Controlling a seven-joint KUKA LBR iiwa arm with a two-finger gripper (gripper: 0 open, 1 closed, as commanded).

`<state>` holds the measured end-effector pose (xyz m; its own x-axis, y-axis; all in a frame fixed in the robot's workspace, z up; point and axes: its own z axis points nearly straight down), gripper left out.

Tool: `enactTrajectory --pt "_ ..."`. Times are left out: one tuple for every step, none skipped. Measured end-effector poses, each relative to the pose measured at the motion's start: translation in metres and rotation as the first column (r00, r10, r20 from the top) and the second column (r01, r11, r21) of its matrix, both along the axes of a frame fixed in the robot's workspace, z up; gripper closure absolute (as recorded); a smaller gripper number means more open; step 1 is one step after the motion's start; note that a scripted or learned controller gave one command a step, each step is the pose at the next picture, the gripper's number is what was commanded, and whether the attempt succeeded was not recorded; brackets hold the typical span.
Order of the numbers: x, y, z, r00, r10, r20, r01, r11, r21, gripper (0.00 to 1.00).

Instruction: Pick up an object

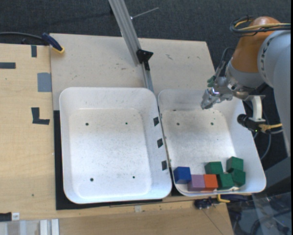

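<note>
Several small blocks lie along the near edge of the right bin [200, 102]: a blue block [182, 174], a purple block [198, 181], an orange block [211, 181] and green blocks [228, 172] clustered at the right. My gripper [207, 102] hangs over the far end of the right bin, well away from the blocks. Nothing shows between its fingers, which look close together.
The left bin [109, 143] sits beside the right one, separated by a raised rim. A slanted metal pole [129, 28] with a black clamp runs down to the bins' far junction. A blue-and-yellow tool [53, 42] lies at the bench's far left.
</note>
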<state>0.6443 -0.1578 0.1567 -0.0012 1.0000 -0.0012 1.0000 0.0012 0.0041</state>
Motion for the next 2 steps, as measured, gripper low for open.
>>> enactTrajectory --pt "0.0059 -0.0031 0.0627 1.0 0.001 0.003 -0.001 1.0 -0.001 1.0" --pt "0.0064 -0.0022 0.0727 1.0 0.001 -0.004 -0.001 1.0 0.001 1.0"
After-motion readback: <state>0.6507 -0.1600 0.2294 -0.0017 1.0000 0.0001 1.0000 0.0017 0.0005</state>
